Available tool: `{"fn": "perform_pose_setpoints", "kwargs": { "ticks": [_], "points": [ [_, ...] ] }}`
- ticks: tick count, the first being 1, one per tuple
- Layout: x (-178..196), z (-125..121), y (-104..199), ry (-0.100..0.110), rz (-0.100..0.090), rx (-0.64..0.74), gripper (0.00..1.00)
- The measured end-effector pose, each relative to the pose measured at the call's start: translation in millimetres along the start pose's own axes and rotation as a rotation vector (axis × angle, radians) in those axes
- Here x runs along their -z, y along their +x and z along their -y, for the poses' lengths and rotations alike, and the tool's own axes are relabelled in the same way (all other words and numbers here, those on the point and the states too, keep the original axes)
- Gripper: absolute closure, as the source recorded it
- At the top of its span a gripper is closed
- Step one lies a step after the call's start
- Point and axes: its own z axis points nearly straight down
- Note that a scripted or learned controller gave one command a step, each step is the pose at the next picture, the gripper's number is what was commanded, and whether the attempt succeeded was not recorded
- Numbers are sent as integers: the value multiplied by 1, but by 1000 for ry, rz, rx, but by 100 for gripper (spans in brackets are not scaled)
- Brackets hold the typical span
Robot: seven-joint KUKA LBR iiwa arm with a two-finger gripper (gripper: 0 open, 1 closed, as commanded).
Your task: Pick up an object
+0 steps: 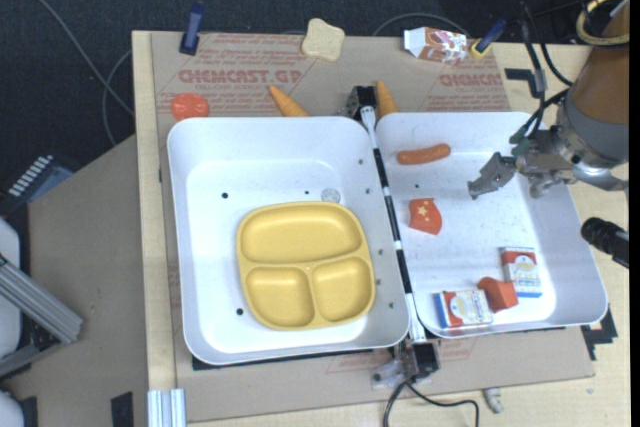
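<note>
cardboard [240, 75] under the bins reads "chemcast gp". left bin [200, 215] holds a yellow divided tray [305, 263]. right bin [560, 245] has a hot dog [424, 154], red piece [426, 215], two small cartons [463, 307]. gripper [490, 177] hovers over the right bin, fingers apart, clamped on nothing.

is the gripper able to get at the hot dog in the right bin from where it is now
Probably yes. The gripper hangs over the right bin, a little right of and below the hot dog in the view. The hot dog lies alone near the bin's far wall, with bare white floor between them and nothing stacked on it.
</note>
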Motion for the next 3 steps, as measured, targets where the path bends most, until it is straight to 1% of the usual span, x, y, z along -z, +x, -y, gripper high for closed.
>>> {"fn": "perform_pose_setpoints", "kwargs": {
  "ticks": [1, 2, 3],
  "points": [
    [-76, -37, 22, 3, -1, 1, 0],
    [-149, -36, 31, 2, -1, 0, 0],
    [-140, -36, 31, 0, -1, -2, 100]
  ]
}}
